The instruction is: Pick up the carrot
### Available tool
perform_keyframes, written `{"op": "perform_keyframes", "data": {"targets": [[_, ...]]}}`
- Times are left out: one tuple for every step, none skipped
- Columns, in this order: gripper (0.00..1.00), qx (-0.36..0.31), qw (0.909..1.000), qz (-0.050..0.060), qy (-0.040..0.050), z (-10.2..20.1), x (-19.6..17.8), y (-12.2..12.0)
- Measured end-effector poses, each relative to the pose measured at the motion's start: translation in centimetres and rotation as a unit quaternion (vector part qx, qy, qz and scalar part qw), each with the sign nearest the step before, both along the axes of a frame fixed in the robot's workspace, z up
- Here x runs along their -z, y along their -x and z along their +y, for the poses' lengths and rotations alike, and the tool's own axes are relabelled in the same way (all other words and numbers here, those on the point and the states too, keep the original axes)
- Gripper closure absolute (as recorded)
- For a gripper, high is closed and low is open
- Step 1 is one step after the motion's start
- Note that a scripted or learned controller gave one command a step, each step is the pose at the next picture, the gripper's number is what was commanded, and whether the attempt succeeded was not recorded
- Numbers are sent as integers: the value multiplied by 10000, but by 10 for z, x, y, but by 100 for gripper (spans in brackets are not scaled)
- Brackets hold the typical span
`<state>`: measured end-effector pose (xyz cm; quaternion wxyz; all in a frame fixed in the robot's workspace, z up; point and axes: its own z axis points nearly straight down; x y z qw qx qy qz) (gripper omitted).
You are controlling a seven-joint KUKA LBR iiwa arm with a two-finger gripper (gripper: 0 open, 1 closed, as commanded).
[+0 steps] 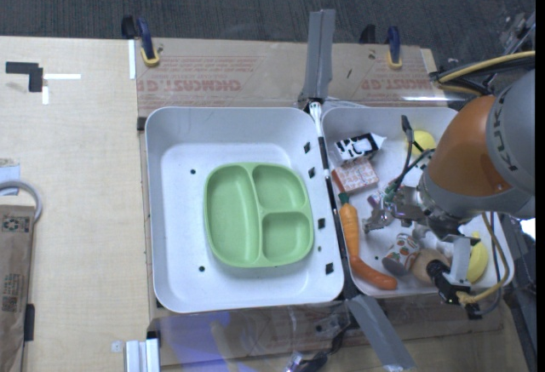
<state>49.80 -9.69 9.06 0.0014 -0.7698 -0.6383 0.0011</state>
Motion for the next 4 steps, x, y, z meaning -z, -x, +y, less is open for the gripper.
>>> {"op": "perform_keyframes", "data": {"targets": [[0, -480, 9988, -10, 4, -4, -21, -41], [0, -1209, 9927, -1, -5, -3, 0, 21], [0, -3132, 9497, -28, 15, -6, -2, -82], [100, -3121, 9500, -27, 13, -6, -11, -82]]}}
